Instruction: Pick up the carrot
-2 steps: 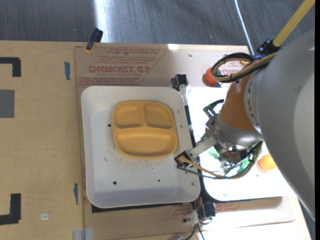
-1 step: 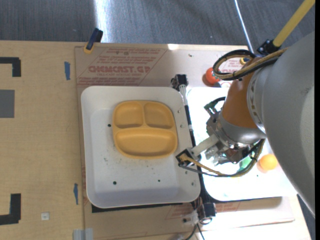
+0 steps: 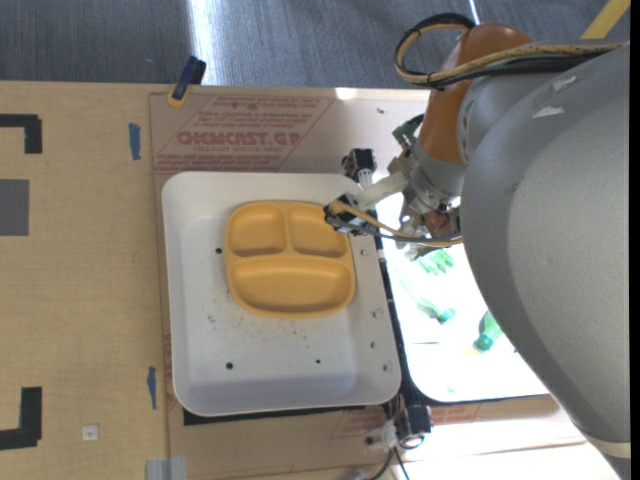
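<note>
My arm (image 3: 540,218) reaches in from the right and covers most of the right bin (image 3: 450,368). The gripper (image 3: 432,220) hangs below the orange wrist band (image 3: 470,63), over the upper left part of that bin, close to the wall between the two bins. Cables and a black fitting (image 3: 343,215) stick out to its left, over the left bin's rim. The arm's bulk hides what lies under the gripper.
A yellow divided plate (image 3: 290,258) lies in the left bin (image 3: 200,368). Small green items (image 3: 437,261) (image 3: 484,342) lie on the visible strip of the right bin. A cardboard sheet (image 3: 240,133) sits behind the left bin.
</note>
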Available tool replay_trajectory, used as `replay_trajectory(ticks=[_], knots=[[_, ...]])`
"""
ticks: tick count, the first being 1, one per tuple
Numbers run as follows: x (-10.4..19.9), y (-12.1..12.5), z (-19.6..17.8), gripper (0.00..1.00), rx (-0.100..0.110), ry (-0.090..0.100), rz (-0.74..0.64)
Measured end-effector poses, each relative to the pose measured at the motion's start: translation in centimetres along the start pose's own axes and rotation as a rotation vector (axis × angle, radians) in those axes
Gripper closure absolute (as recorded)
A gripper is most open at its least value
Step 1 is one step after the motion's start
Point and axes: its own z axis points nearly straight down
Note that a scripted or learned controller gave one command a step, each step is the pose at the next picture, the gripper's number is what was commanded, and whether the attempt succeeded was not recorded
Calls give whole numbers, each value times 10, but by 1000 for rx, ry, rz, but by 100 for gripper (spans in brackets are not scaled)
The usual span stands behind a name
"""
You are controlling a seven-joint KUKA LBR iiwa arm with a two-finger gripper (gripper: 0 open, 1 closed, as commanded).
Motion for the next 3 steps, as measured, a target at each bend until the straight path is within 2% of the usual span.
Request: replay_trajectory(ticks=[1, 2, 3], knots=[[-49, 10, -41, 100, 1, 0, 149], [-82, -60, 20, 100, 1, -2, 152], [-61, -9, -41, 100, -1, 1, 150]])
